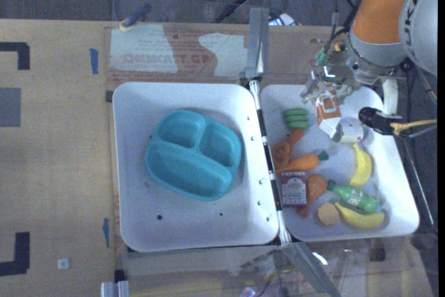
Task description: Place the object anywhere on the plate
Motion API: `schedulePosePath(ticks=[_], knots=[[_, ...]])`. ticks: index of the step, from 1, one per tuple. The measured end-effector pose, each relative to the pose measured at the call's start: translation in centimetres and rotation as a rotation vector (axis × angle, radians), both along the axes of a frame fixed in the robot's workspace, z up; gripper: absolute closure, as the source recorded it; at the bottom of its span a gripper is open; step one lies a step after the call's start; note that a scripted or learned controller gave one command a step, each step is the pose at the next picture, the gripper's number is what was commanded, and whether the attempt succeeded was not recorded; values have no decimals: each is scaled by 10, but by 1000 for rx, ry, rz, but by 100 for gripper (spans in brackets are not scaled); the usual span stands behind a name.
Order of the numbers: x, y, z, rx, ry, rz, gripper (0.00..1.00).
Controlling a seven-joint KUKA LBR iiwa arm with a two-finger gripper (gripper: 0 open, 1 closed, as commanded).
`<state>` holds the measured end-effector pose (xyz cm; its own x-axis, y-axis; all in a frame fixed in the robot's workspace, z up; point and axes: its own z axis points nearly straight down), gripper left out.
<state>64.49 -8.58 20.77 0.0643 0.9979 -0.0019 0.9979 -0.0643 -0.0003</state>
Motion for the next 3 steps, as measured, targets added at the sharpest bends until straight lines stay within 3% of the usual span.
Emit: schedulePosePath(ticks=[1,2,3], knots=[[22,118,-23,2,-2,-251,100],[-41,163,8,3,3,-71,100],[-41,163,8,3,3,-72,0]])
